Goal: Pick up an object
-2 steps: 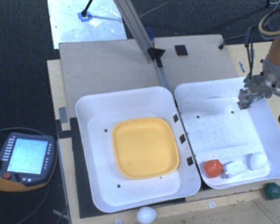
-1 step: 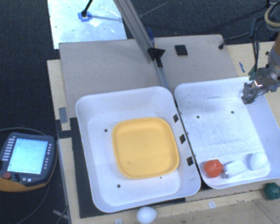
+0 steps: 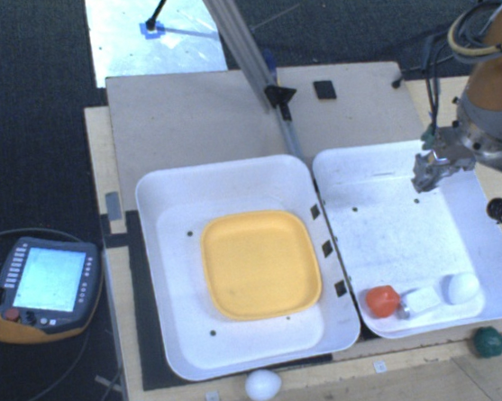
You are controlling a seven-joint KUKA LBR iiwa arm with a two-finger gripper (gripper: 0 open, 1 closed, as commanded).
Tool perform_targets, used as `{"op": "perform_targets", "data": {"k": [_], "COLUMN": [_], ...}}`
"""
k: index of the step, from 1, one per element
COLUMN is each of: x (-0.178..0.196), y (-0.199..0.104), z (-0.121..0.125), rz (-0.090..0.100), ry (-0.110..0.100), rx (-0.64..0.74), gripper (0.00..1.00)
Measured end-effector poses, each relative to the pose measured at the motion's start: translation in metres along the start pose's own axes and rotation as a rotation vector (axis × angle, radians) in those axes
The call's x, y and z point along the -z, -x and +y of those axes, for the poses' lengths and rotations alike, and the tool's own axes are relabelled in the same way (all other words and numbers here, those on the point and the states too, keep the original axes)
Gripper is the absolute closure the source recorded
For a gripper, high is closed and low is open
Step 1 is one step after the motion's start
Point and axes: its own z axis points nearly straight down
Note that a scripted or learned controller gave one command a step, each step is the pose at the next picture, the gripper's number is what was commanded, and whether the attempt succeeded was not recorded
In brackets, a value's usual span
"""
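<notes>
Bench w/ two white bins on tan board, dark mat beyond. Claw [image 3: 423,174] over upper part of right bin [image 3: 399,222], well above its contents; finger spread: cannot tell, too small and dark. Holding nothing visible. Below claw, along near wall: orange ball [image 3: 381,301], white tube-like item [image 3: 420,301], white egg-shaped object [image 3: 462,287]. Far left of claw: yellow plate [image 3: 261,264] in left bin [image 3: 171,250].

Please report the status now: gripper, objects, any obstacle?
Gripper over right bin, upper part, holding nothing seen. Red object, white ball lie at bin's near edge. Path unobstructed.
</notes>
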Motion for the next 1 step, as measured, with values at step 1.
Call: {"op": "perform_targets", "data": {"k": [1], "x": [-0.01], "y": [-0.0556], "z": [-0.0077], "rz": [0.0], "ry": [-0.002], "rx": [0.001], "gripper": [1.0]}}
